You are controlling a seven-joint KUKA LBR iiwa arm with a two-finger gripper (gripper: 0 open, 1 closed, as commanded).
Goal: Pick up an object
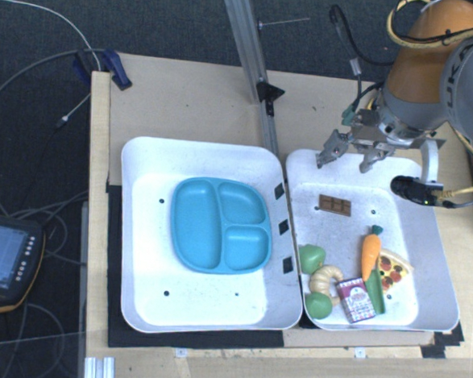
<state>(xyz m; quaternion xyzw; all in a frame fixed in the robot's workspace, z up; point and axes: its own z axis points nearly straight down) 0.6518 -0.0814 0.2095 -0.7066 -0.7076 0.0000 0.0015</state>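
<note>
spread, empty two-finger gripper (351, 156) above the right white bin's (427, 230) far edge.
the flat brown chocolate bar (335, 205) lies just below; probably light, stiff, thin, best pinched across its short sides.
</note>
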